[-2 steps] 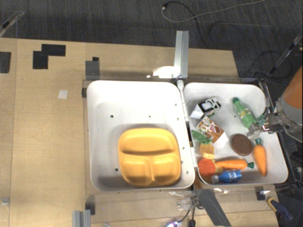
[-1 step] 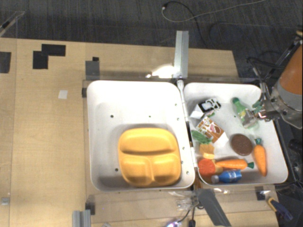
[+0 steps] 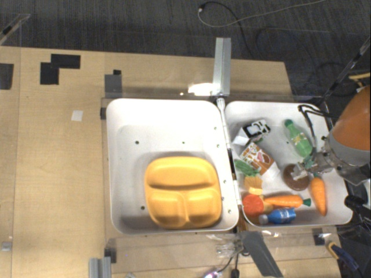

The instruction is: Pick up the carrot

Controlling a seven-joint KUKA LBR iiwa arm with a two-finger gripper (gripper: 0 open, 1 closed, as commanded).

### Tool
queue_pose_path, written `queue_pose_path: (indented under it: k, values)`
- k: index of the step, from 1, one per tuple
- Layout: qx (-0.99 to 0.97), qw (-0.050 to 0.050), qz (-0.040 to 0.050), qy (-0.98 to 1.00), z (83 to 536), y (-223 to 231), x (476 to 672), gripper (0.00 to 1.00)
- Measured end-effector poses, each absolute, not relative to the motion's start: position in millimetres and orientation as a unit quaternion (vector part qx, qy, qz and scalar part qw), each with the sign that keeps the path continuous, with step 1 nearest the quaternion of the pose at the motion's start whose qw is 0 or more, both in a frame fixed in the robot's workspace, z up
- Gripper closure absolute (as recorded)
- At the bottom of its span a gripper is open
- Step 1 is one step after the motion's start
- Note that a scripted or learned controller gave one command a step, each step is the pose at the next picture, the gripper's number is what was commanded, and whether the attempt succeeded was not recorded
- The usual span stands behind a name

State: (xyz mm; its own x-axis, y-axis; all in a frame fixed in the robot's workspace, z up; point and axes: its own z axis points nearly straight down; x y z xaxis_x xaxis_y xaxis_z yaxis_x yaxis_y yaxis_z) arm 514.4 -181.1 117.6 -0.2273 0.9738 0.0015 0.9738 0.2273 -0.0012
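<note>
Two white bins sit side by side on the bench: the left bin (image 3: 122, 155) holds a yellow tray (image 3: 182, 191) toward its lower middle, and the right bin (image 3: 272, 110) holds a scatter of toy food.

There are two orange things that could be the carrot. One carrot (image 3: 319, 194) stands nearly upright in the lower right of the frame, thick end up, tip pointing down toward the bin's lower rim. A second, longer orange piece (image 3: 284, 201) lies flat just left of it, with a green end at its right, above a blue bottle (image 3: 282, 216) and beside a red tomato (image 3: 253, 204).

The arm (image 3: 353, 129) comes in at the right edge, and its gripper (image 3: 310, 167) hangs at mid-right of the frame, just above the upright carrot's thick end and right of a brown cup (image 3: 297, 178). The wrist hardware hides the tips, so I cannot tell how wide it stands; nothing is visibly held in it.

My judgement is that this is the approach step, with the grasp not yet made. The next move calls for settling the gripper lower and a little toward the frame's bottom, so it straddles the carrot's body across its narrow width, clear of the cup and the bin's right wall. A green bottle (image 3: 298, 138) above is well out of the way.
</note>
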Motion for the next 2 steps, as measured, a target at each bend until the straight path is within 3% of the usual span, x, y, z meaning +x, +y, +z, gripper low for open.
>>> queue_pose_path:
  k: [1, 2]
  values:
    - [-0.661, -0.007, -0.0038, -0.751, 89.1, -169.5, 574.7, 1.0]
    - [-0.757, 0.0, 0.0001, -0.653, 159.6, -187.3, 592.7, 1.0]
